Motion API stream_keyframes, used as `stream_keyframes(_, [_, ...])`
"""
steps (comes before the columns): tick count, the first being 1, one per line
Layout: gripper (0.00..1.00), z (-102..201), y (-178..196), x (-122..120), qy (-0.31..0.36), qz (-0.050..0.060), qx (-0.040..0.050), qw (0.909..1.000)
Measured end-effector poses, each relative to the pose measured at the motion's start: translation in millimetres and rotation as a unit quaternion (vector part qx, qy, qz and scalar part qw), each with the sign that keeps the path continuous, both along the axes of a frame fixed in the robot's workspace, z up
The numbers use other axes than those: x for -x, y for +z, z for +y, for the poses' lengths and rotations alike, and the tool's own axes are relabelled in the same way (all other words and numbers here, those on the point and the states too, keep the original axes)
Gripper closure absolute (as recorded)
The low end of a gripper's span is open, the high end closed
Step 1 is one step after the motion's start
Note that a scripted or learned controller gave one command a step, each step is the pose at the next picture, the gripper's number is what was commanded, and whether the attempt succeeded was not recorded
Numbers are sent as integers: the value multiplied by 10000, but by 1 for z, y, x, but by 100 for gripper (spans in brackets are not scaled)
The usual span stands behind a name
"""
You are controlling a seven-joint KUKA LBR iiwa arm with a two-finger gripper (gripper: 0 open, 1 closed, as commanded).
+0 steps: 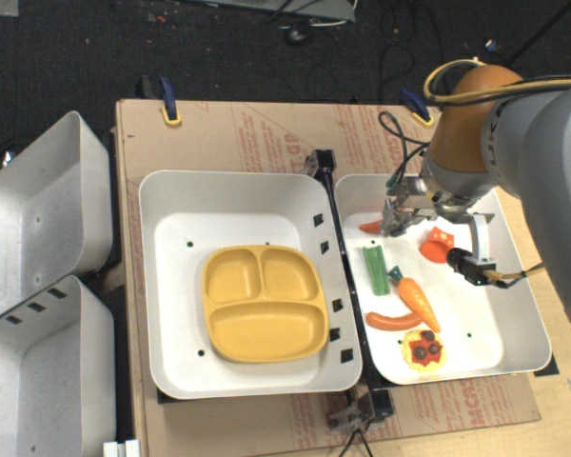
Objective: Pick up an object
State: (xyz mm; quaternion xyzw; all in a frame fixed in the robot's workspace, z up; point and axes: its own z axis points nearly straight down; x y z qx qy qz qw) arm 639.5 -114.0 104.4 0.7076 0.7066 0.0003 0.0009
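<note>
The right bin [514, 350] holds the small things. A green stick [376, 267] lies near its left wall, running far to near. Just right of it a carrot [416, 298] lies on a slant — green top at the far-left end, tip pointing near-right. A red sausage [393, 321] curves below them, nearly touching the carrot. At the near edge sits a yellow piece with dark red berries [423, 349]. Farther off lie a red-orange lump [437, 245] and a small red piece [369, 227] — partly hidden, shape unclear.
</note>
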Motion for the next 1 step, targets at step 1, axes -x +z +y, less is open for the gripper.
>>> stream_keyframes(1, [100, -2, 55, -11, 18, -15, 1, 10000])
